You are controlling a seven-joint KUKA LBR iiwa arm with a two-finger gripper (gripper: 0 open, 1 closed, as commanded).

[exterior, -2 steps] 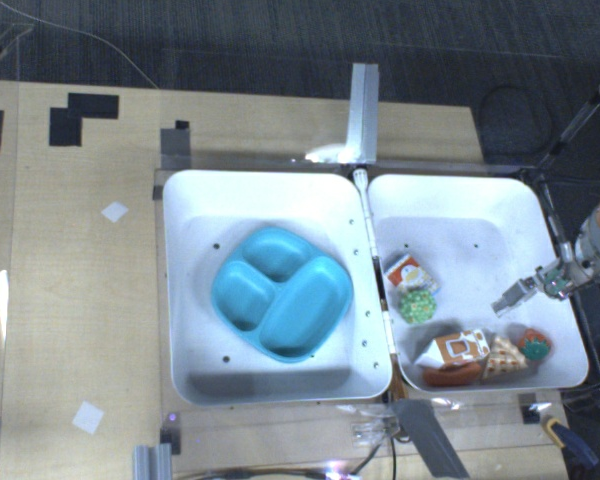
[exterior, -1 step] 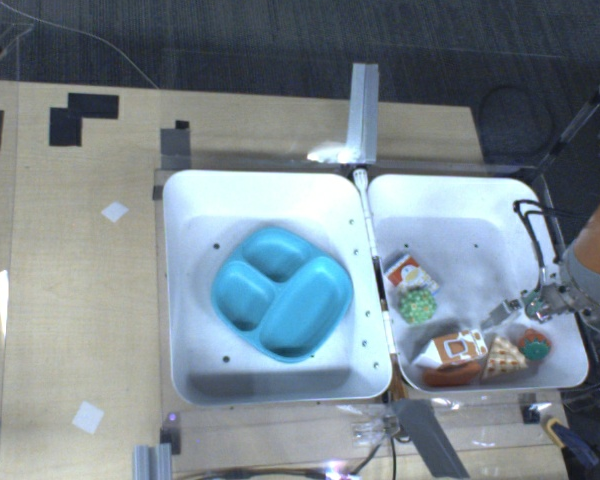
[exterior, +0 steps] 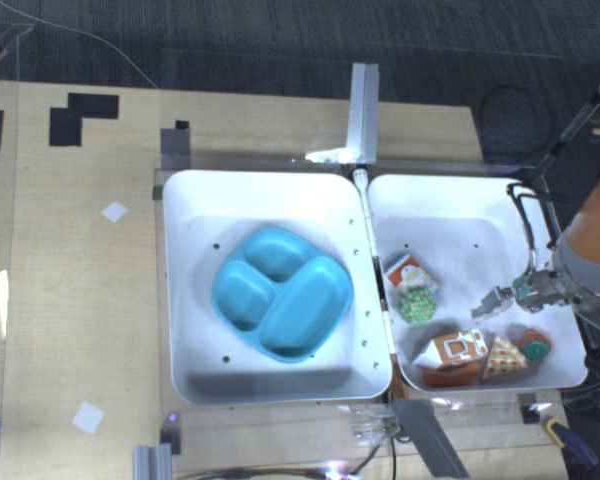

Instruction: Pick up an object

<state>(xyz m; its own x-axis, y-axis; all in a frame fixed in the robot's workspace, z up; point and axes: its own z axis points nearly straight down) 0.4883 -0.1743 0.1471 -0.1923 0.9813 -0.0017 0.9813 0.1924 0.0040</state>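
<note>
A: What lies on the left of the tabletop (exterior: 70, 298)?

B: Bare pale wood with some black squares (exterior: 80, 116) near the far edge. Next comes the left bin (exterior: 190, 368), white and shallow. In it there is a blue divided plate (exterior: 282, 293) with three compartments — it sits about in the middle of the bin.

A: And the right bin (exterior: 450, 218)?

B: It stands just beside the left one, their rims touching. Near its left wall lies a small packet with a red and white top (exterior: 407, 272) and green peas (exterior: 417, 305) under it. Toward the near edge there is an orange and brown carton (exterior: 457, 357), and a wedge with a pale lattice pattern (exterior: 503, 357) touches its right side. Just right of the wedge sits a small round red and green thing (exterior: 535, 346).

A: Where is the claw?

B: The claw (exterior: 488, 306) comes in from the right, above the right bin, between the peas and the round thing. Its fingers look slightly spread — nothing is between them. It hangs just above the carton and the wedge; I cannot tell if it touches anything. Behind it there is the orange band of the arm (exterior: 595, 223).
</note>
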